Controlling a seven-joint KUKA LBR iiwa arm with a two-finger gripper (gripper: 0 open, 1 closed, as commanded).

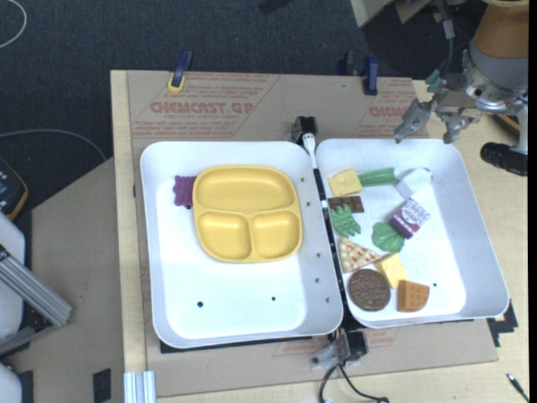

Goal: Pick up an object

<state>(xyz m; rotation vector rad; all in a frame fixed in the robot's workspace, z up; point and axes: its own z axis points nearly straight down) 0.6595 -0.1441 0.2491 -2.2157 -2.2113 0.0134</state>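
Gripper (432,131) poised over the far rim of the right bin (480,225), fingers (410,129) spread apart and pointing down, with nothing between them: open and ready for a descent, no grasp made yet. Candidates for the pick all crowded in that right bin, toward its left wall, probably just as tipped in: yellow block (345,182) touching a green stalk (377,175), white piece (414,177) just beside the stalk's end, purple packet (410,217) leaning against a green lump (387,237), brown cookie (369,290) and orange toast (412,295) side by side at the near rim. White piece and purple packet nearest the gripper, so likeliest targets; which one aimed at, hard to tell from this slant. Tight packing a risk: fingers landing on two items at once, or pushing one aside. Left bin (168,250) given over to a yellow divided plate (247,211), a purple scrap (183,190) tucked against its left edge, well apart from the arm.
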